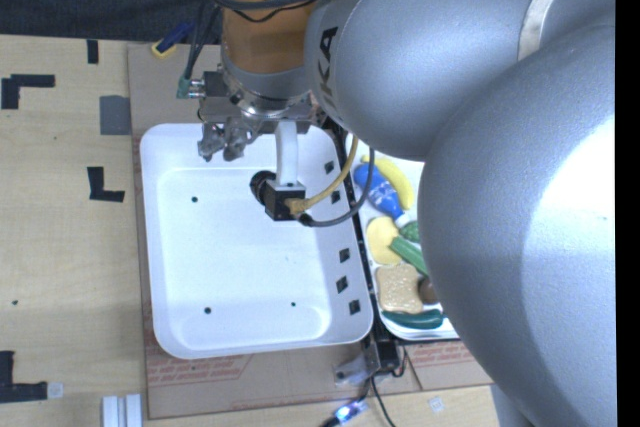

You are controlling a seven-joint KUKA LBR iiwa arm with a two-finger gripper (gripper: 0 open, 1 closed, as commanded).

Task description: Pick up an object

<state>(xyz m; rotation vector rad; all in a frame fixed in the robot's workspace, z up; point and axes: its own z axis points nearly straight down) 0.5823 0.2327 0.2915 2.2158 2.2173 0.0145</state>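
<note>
1. The grey arm point(480, 115) reached in from the right, and its claw point(222, 147) hung over the far left corner of the left bin point(180, 315). Whether the claw was spread or pressed together could not be told from this angle.
2. Nothing was seen pinched in it, so the pick looked not yet made.
3. The objects lay well apart from the claw, in the right bin point(440, 327), mostly hidden by the arm: a blue object point(385, 195), a yellow one point(384, 237), a green piece point(408, 251) and a tan spongy piece point(399, 289), packed close and touching.
4. To do this step well, the claw should probably cross to the right bin and choose a target with free sides.
5. The yellow one seemed a fair choice; coming straight down would avoid nudging its neighbours.
6. A black sensor-like part with a cable point(276, 195) hung below the wrist; it needed clearance from the bin walls.
</note>
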